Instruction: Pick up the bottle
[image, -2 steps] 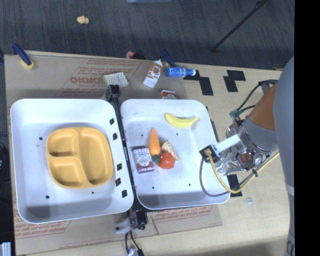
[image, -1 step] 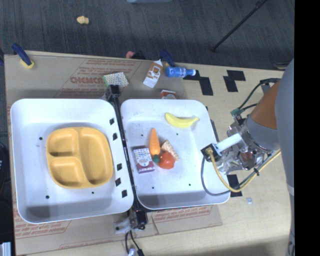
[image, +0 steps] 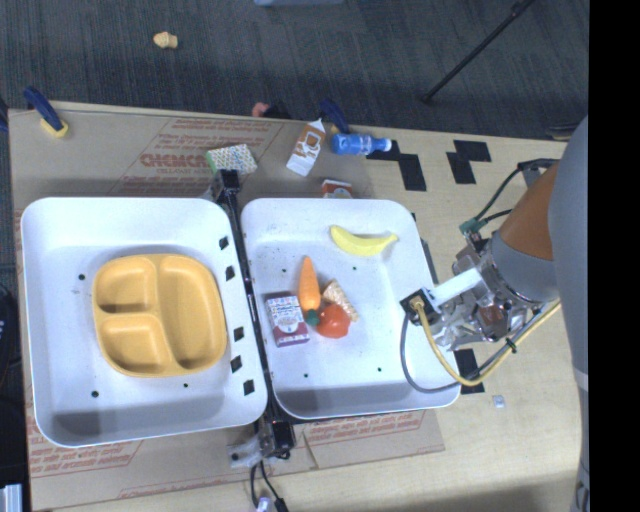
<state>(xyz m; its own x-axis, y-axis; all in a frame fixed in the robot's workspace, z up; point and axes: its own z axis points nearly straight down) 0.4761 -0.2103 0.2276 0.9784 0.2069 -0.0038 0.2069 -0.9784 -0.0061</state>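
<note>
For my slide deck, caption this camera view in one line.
Gripper at the right bin's edge; blue bottle lies on the bench beyond the bins.

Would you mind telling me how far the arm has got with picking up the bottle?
Nothing looks done yet: the blue bottle lies on the bench beyond the right bin, outside both bins. In hand: the gripper sits at the right bin's right edge, far from the bottle, with nothing visibly held. Left: reach the bottle, grasp it and lift it.
</note>
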